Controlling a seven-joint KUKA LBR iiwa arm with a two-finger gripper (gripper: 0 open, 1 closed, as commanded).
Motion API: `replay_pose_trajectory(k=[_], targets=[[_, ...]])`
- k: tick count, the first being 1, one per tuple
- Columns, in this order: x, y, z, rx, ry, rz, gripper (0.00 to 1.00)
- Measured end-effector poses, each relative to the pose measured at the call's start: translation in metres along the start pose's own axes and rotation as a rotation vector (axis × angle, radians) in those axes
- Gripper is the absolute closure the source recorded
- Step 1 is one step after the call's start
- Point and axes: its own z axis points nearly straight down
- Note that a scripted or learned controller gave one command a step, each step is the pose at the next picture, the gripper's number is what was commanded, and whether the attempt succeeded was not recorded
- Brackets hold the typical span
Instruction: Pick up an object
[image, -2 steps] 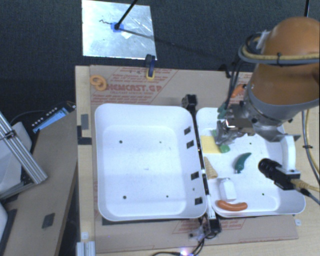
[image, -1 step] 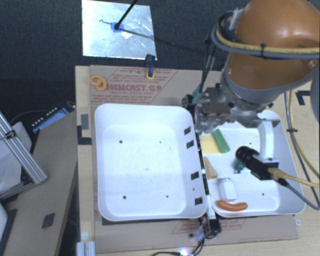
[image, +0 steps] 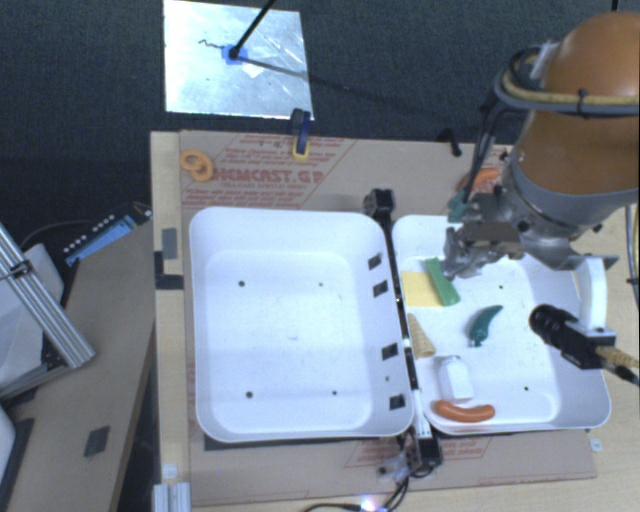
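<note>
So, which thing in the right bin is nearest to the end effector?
The green bar, right at the end effector; the yellow sheet, teal piece, cone, white block and sausage lie farther off.

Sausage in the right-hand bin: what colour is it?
The sausage is orange-red, seen in camera view.

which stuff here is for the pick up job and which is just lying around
For the job: hand; right bin holding green block, yellow slab, teal curved toy, tan cone, white block, orange sausage.

Lying about: left bin, orange ring, yellow clamp, silver sheet.
</note>
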Motion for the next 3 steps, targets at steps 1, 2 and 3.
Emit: replay_pose_trajectory(k=[1,2,3], targets=[[-0.014,0.0,-0.092,-0.011,0.003,-0.007,1.0],[0.054,-0.001,0.024,0.008,0.002,-0.014,1.0],[0.111,-0.001,0.018,0.0,0.004,-0.015,1.0]])
